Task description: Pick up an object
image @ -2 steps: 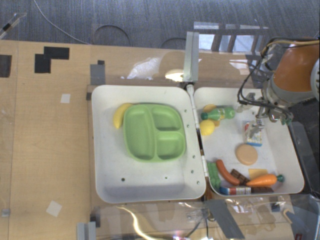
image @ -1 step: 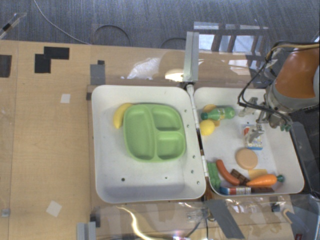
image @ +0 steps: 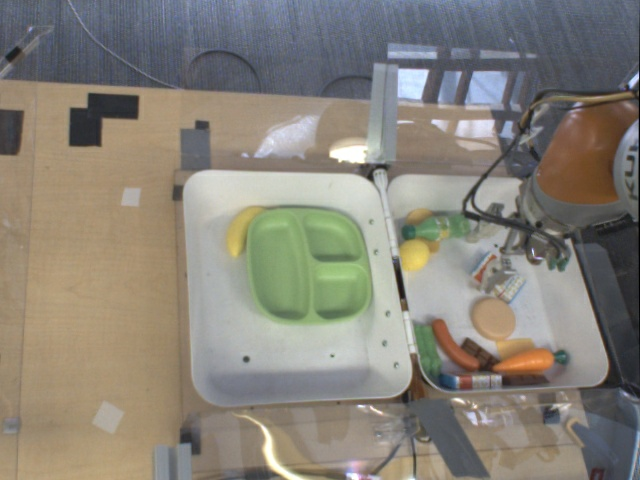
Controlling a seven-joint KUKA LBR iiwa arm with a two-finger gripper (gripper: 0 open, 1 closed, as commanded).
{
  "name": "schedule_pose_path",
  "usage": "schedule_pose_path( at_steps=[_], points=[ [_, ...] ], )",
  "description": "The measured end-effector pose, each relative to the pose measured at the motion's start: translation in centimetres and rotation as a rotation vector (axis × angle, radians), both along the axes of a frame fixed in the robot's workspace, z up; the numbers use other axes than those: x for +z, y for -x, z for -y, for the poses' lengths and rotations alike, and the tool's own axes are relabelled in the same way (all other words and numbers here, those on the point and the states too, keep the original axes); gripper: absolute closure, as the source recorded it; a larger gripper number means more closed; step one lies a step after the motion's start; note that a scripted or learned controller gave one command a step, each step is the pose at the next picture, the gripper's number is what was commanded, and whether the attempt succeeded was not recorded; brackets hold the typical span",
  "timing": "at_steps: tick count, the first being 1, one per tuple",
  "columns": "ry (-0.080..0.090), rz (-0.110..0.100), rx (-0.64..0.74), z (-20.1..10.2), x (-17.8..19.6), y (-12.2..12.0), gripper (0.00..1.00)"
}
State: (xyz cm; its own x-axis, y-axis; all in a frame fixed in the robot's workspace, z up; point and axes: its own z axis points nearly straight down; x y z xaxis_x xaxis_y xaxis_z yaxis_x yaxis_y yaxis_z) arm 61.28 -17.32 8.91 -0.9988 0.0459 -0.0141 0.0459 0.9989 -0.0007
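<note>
- Grey and orange, the arm [image: 585, 163] reaches in from the right and hangs over the upper right part of the right bin [image: 590, 343], wrist pointing down.
- Its gripper [image: 508, 260] sits low above a small red, white and blue packet [image: 497, 274]; whether the fingers are apart or closed cannot be told, and nothing is visibly held between them.
- Just below the packet lies a round tan disc [image: 493, 319].
- Along the bin's lower edge: a carrot [image: 523, 361], a reddish sausage [image: 455, 345], a small brown block [image: 480, 351] and a marker-like stick [image: 480, 380].
- Against the bin's left wall lie a green bottle [image: 437, 229], a yellow lemon [image: 414, 256] just under it, and a green vegetable [image: 428, 351] lower down.
- Black cables [image: 500, 183] loop from the wrist over the bin's upper part.
- In the left bin [image: 215, 358] a green divided tray [image: 306, 264] lies flat, with a banana [image: 238, 230] touching its upper left edge.
</note>
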Motion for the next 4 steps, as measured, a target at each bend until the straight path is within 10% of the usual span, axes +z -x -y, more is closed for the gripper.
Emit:
schedule_pose_path(
  at_steps=[1,2,3,4],
  points=[
    [0.000,-0.001,-0.088,2.0,0.0,3.5,0.00],
    [0.001,-0.003,0.229,-8.3,1.8,2.5,0.00],
    [0.000,-0.001,0.166,-6.4,0.1,2.5,0.00],
    [0.003,0.016,0.170,-6.6,1.6,2.0,1.00]
  ],
)
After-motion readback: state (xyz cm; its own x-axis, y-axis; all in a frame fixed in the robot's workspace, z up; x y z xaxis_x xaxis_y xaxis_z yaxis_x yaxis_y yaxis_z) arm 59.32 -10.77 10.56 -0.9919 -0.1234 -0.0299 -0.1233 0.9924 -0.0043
